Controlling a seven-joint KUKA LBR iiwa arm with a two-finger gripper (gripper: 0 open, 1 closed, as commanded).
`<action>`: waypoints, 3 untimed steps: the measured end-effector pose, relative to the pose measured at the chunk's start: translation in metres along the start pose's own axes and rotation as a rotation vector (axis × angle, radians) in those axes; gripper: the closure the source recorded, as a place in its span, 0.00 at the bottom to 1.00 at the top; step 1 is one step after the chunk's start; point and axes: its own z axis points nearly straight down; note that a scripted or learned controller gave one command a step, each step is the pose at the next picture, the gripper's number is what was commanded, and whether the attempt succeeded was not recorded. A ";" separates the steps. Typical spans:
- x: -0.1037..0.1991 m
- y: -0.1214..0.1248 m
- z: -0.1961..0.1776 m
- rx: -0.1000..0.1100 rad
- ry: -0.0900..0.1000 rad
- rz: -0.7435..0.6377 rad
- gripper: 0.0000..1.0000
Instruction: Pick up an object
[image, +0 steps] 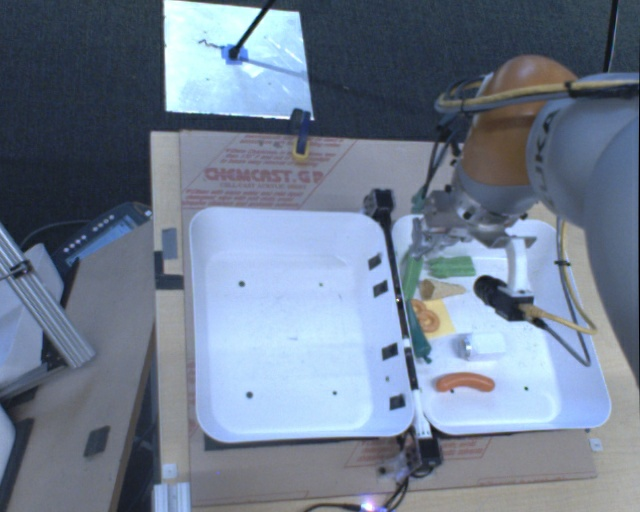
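— Orange sausage (465, 382) is lying nearest, in the right bin (575, 400), with a white cylinder (485, 345) sitting just behind it.
— And the gripper (427, 240)?
— It's hanging over a green piece (450, 267) farther back; I cannot tell how it's set.

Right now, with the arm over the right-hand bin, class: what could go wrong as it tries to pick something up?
1. The gripper is over a crowded patch: the green piece, tan piece and orange ring lie close together, so it may nudge one aside or catch two.
2. The long green strip lies along the right bin's inner wall; a grab there could strike that wall.
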 end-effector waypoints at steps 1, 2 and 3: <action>0.052 0.041 -0.130 -0.015 0.000 -0.001 1.00; 0.121 0.045 -0.281 -0.017 0.002 -0.002 1.00; 0.171 0.024 -0.210 0.007 -0.002 0.003 1.00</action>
